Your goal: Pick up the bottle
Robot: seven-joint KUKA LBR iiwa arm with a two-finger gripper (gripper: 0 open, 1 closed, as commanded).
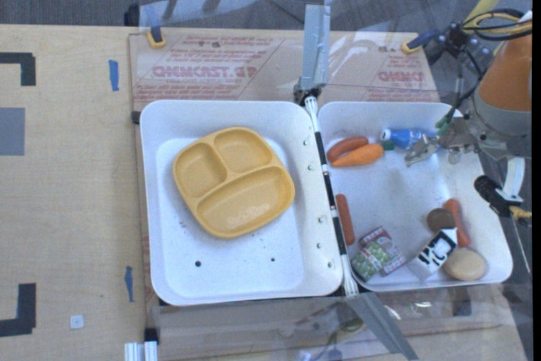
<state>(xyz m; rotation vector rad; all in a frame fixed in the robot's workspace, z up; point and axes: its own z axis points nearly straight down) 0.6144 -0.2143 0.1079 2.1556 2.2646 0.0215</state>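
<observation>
A wooden counter (68, 182) carries two shallow white bins side by side, seen from above. The left bin (169, 266) holds a single yellow divided plate (234, 180), lying flat with its three compartments bare.

The right bin (397, 207) is crowded. Against its upper left wall lie two orange carrots (355, 151), touching one another and running roughly left to right. Below them, along the divider, rests a slim red sausage (344, 218). Near the front edge sits a small printed packet (377, 253), then a black-and-white carton (437, 250), a pale bread roll (466, 265), a brown round piece (439, 220) and another reddish stick (457, 220), clustered in the lower right corner.

The bottle (403, 136), small, blue and white, lies on its side at the bin's upper edge, just right of the carrots, its long axis running left to right. The gripper (429, 148) hangs just to the bottle's right end, low over the bin, with the orange-banded arm behind it at the frame's right. The metal fingers appear spread and nothing sits between them; the bottle is not yet grasped. The coming move likely calls for a short shift leftward, with the fingers straddling the bottle across its narrow width. The carrots, close by, could be nudged.
</observation>
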